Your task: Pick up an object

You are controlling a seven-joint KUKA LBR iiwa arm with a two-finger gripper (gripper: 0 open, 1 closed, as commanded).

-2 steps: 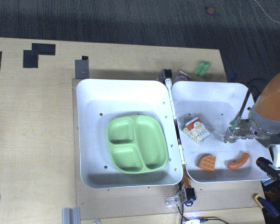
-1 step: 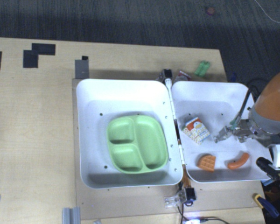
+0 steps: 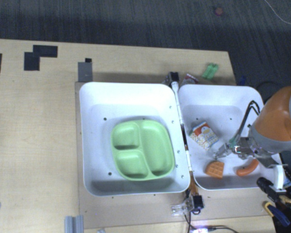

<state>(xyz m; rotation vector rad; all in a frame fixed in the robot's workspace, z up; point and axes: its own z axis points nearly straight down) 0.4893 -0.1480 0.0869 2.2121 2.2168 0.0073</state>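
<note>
The pincer is seen low in the right bin, whether it's spread or pinched can't be told. A small snack packet is just beside it, an orange waffle piece and a sausage lie near. A green divided plate is sat in the left bin

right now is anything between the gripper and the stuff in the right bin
Nothing visible is in the way. The gripper hangs low in the right bin, beside the small carton and just above the waffle piece. The sausage lies further right, under the arm.
</note>
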